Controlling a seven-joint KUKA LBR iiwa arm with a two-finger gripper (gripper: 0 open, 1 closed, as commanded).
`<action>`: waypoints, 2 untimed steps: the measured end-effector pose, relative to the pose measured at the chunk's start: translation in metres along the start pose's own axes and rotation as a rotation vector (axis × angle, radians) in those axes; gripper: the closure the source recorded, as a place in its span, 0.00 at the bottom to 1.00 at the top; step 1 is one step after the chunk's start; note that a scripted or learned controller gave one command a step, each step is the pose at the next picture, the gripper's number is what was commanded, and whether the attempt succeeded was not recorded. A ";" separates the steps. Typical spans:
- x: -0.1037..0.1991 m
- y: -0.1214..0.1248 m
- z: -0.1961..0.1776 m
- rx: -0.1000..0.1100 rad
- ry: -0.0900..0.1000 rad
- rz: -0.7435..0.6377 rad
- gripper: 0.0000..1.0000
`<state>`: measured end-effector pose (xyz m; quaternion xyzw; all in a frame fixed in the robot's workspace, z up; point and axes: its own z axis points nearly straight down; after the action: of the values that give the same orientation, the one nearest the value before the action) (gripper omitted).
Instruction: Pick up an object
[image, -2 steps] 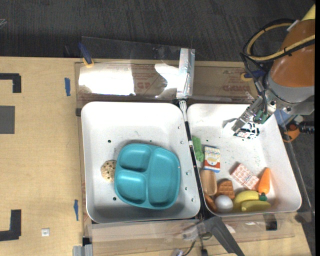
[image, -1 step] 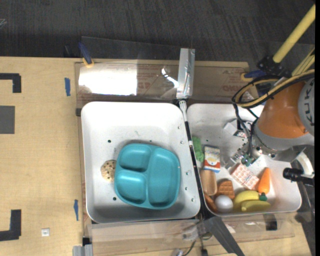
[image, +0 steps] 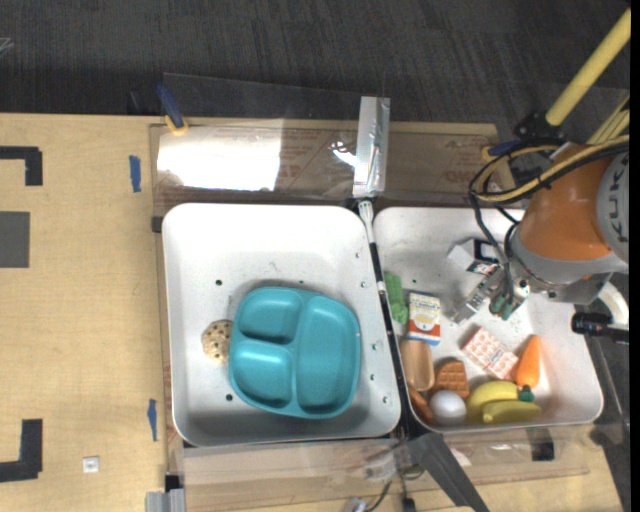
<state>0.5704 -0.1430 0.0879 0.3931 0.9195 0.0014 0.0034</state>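
Camera view: gripper (image: 492, 297) low in right bin (image: 570, 405), above pink packet (image: 489, 351); fingers' state unclear, cannot tell. Nearby: carton (image: 424, 318), carrot (image: 528, 362), banana (image: 498, 395), egg (image: 448, 404), green piece (image: 396, 297). Left bin (image: 200, 240): teal tray (image: 295, 349), cookie (image: 216, 340) touching its left edge.

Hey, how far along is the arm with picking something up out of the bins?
Nothing looks picked yet. The hand sits low in the right bin, above the pink patterned packet, with nothing visibly between its fingers. The carrot, banana and juice carton lie in the bin. Grasping and lifting remain.
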 end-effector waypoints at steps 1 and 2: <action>0.012 0.071 -0.103 -0.005 -0.005 -0.048 1.00; 0.012 0.067 -0.097 0.002 0.003 -0.044 0.00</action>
<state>0.6098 -0.0880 0.1856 0.3730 0.9278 0.0007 0.0018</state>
